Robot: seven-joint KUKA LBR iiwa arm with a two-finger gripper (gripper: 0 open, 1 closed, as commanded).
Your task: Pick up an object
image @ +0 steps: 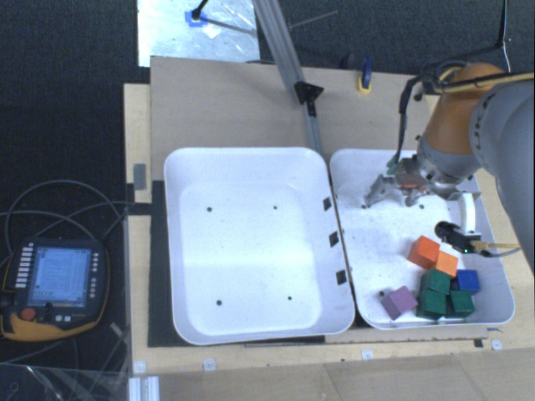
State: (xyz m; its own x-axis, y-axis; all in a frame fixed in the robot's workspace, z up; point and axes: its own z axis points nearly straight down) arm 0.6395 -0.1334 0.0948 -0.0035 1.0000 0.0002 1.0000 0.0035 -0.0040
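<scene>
camera view: grey arm's jaws (393,186) hover over the right shallow white bin (361,249), fingers spread wide with nothing between them. well below the jaws, the blocks huddle in the near corner: orange cube (424,251), green cubes (436,293), blue cube (466,280), purple block (399,302).

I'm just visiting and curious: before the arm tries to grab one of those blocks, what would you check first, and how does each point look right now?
1. Blocks within reach in the right bin: ok; orange block, purple block, blue block and green blocks lie clustered there.
2. Gripper above that bin: ok.
3. Gripper over a block: not ok; it is apart from the cluster.
4. Block already held: cannot tell.
5. Single block separated: ok, purple one.
</scene>
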